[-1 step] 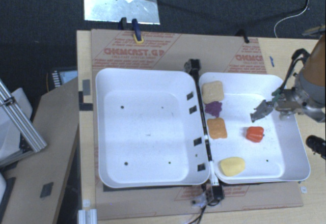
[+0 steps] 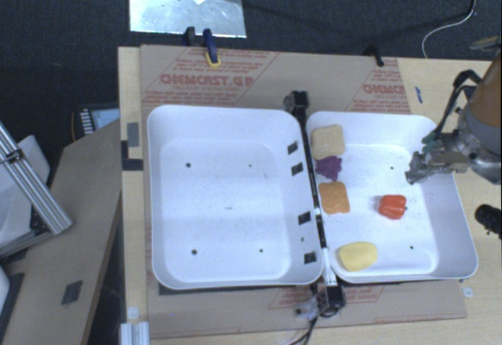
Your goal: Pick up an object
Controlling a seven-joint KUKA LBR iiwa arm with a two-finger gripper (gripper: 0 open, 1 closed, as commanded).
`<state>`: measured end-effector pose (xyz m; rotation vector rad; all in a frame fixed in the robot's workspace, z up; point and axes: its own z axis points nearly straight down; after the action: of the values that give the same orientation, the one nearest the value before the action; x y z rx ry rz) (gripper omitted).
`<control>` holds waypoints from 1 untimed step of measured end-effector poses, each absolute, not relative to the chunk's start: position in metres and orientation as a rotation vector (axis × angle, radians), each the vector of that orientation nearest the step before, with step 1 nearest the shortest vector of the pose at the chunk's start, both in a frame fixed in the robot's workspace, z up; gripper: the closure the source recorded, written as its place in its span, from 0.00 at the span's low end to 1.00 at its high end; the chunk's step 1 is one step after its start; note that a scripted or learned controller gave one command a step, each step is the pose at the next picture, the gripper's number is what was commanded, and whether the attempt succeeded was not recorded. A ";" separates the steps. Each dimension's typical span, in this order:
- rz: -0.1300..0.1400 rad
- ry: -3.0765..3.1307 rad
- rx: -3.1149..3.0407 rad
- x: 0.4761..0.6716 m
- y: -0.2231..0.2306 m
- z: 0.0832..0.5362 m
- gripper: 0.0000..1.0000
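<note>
Bins are sitting side by side on the bench (image 2: 259, 73) as I am watching from my remote station, and I am working across them from the left. I am seeing the left bin (image 2: 169, 128) lying with its white floor bare, its right rim touching the black hinge strip (image 2: 310, 179) that is running between the two. Past that strip, I am looking at the right bin (image 2: 451, 245), which is carrying five small objects. Four of them are lining up along its left edge: a tan block (image 2: 328, 139) near the far left corner, a purple piece (image 2: 329, 168) touching it just below, an orange-tan block (image 2: 334, 197) below that, and a yellow lump (image 2: 358, 256) resting by the near left corner. An orange-red pepper-like object (image 2: 392, 206) is lying apart from them, toward the middle of the bin floor and nearer the right edge. I am seeing the gripper (image 2: 413, 173) hanging over the right side of this bin, up and to the right of the pepper-like object and well apart from the row at the left edge. It is carrying nothing that I can see, and I cannot tell how wide its fingers are standing. Behind it, the grey arm (image 2: 482, 136) is reaching in over the bin's right edge.
</note>
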<state>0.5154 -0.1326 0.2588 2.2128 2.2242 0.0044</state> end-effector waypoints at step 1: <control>0.016 2.225 2.201 0.542 -0.085 0.366 1.00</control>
<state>0.5417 -0.0846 0.3664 2.2007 2.2255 0.0164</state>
